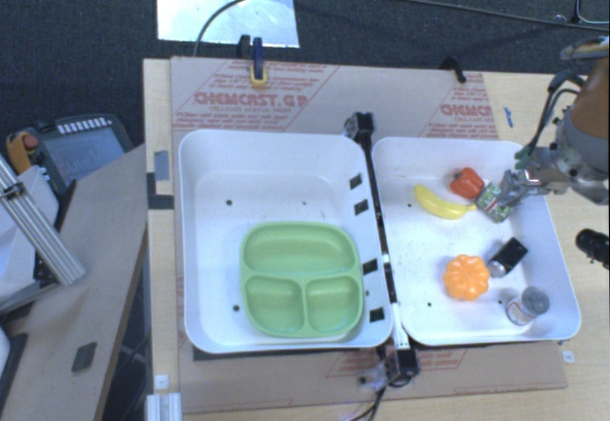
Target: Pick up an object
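My gripper [507, 189] reaches in from the right edge, low over the back right part of the right bin [419, 252]. Its tip is against a small green and white object [494, 204], just right of a red pepper [466, 183] and a yellow banana [441, 204]. Whether that small object is held I cannot tell. Nearer the front lie an orange pumpkin [466, 277], a black block [508, 255] and a silver can [527, 303].
The left bin [267, 171] holds a green divided plate [302, 278] at its front. A black divider with clips [374, 219] runs between the two bins. A grey pendant [81, 152] and a metal rail [38, 229] lie off the bench to the left.
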Controlling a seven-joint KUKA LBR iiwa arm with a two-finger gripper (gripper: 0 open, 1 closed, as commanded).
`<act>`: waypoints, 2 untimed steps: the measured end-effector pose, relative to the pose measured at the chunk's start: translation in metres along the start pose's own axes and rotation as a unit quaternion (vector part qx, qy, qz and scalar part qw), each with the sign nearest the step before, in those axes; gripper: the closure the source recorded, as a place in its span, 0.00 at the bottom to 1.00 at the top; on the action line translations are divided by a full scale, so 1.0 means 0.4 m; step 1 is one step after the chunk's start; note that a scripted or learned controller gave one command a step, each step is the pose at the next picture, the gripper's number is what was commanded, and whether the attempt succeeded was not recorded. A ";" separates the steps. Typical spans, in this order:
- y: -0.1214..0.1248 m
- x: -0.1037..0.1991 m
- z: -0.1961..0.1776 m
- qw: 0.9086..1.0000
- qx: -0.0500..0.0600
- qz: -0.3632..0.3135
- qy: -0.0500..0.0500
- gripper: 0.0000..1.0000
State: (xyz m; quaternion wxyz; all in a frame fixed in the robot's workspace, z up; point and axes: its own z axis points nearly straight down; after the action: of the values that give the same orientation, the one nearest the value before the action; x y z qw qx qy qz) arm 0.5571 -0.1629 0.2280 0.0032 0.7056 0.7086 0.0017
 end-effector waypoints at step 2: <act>0.041 0.125 -0.024 1.000 0.002 -0.003 0.002 1.00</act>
State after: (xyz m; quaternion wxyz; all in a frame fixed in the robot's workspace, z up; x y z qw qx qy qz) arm 0.5732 -0.1128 0.2375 0.0009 0.7037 0.7105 0.0016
